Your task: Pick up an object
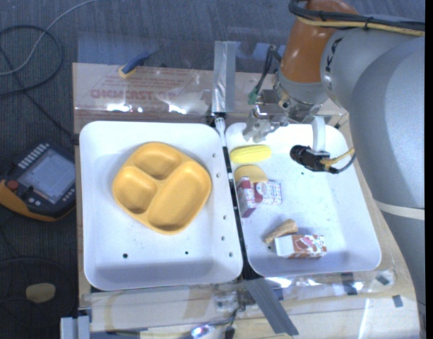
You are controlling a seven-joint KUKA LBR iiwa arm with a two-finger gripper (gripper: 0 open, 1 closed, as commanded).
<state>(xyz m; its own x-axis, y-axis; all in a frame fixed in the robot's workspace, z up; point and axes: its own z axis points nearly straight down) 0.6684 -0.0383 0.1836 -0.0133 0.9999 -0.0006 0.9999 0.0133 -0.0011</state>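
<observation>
The grey two-finger gripper (257, 128) is hovering just above the yellow plastic corn cob (250, 152) in the right white bin (357, 210), holding nothing, its opening hard to judge, and risking glancing off the cob's rounded side.

A dark blue-grey carpet (32, 260) covered the floor around a pale wooden bench (89, 90). Black cables (25, 62) looped across the carpet toward ten o'clock. At nine o'clock an orange-edged handheld controller (36, 182) with a grey screen lay on the floor. A small tan lump (41, 292) sat on the carpet near seven o'clock. Clear plastic sheeting (145, 90) with red lettering glinted along the bench's far side, at eleven o'clock, under bright overhead light.
</observation>
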